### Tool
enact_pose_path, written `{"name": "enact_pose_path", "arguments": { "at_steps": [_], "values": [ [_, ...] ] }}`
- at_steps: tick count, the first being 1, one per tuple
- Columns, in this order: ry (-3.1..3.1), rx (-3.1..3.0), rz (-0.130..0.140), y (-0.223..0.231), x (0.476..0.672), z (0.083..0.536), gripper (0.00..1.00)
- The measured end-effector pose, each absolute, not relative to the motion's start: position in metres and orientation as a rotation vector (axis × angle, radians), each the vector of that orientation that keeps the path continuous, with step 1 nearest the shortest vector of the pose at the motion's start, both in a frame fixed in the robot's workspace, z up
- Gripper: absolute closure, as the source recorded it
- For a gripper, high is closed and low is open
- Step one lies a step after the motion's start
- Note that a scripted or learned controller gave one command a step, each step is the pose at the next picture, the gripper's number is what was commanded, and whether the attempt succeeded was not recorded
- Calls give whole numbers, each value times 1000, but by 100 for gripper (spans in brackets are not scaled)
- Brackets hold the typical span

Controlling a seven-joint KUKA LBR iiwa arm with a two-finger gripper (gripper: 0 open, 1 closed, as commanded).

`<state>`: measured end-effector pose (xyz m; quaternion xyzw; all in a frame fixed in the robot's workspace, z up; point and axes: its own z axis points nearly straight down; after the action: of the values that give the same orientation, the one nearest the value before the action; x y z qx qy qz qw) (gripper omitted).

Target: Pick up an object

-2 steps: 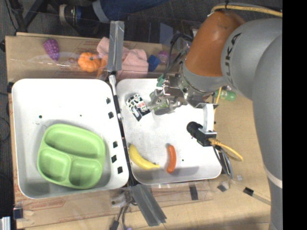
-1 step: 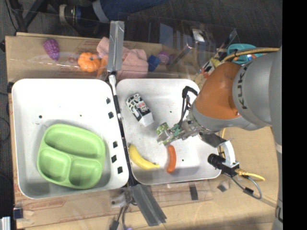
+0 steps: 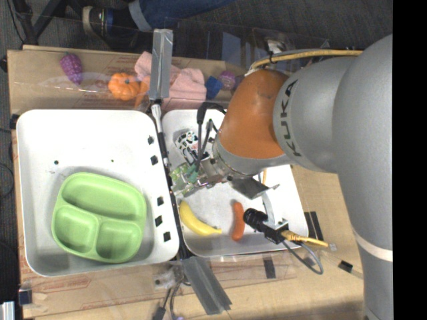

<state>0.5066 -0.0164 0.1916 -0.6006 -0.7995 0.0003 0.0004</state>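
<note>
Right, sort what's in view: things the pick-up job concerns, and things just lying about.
Job:
gripper, down in the right bin
banana in that bin
orange sausage-shaped toy beside it

Lying about:
green tray in the left bin
small pumpkin, purple toy and pink cloth beyond the bins

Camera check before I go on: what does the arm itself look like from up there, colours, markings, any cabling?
The arm is bulky, with smooth rounded light grey casings and a broad orange band above the wrist. Dark "KUKA" lettering runs along the grey shell beside that band. A yellow cable arcs over the top of the band. Below it sits darker grey metal hardware with thin black wires, over the right bin.
</note>
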Motion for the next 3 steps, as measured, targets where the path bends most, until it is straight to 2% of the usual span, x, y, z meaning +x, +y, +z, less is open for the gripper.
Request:
{"name": "enact_pose_path", "arguments": {
  "at_steps": [1, 2, 3],
  "values": [
    [-2308, -2129, -1, -108, 480, 92, 100],
    [-1968, -2447, 2, -18, 555, 295, 100],
    [-1952, -2456, 7, -103, 494, 180, 100]
  ]
}}
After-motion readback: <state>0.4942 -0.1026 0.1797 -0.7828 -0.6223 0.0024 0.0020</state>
